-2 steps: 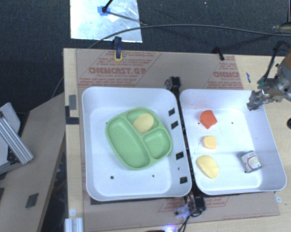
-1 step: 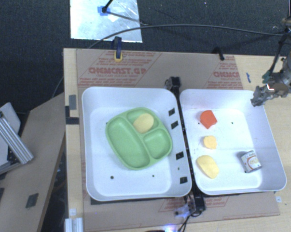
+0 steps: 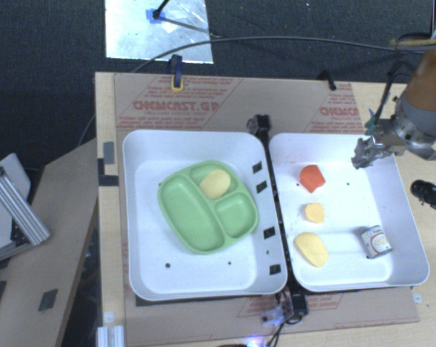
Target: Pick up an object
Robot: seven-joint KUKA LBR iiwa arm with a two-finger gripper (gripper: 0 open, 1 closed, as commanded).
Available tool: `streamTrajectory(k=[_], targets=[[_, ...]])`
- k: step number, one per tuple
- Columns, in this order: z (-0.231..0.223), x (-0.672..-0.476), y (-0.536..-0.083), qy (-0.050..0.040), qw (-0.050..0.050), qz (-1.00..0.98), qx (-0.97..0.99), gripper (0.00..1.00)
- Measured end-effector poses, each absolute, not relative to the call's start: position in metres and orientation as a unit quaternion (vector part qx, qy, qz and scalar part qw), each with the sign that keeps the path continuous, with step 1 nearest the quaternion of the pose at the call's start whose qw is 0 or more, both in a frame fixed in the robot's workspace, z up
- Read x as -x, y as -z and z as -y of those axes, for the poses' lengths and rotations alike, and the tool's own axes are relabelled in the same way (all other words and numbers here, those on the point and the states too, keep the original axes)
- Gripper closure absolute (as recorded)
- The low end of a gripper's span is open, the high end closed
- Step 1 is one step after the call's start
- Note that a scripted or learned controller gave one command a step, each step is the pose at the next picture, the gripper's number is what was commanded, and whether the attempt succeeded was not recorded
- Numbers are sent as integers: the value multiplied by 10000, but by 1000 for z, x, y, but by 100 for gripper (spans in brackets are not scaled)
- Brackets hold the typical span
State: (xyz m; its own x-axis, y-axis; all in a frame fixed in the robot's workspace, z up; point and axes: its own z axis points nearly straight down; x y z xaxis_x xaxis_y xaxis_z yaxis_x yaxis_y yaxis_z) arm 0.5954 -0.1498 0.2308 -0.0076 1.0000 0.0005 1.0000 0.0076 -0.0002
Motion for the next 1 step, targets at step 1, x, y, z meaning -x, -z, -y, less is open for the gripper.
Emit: streamTrajectory(k=[1], targets=[[97, -585, -220, -1, 3, 7093, 7049, 100]])
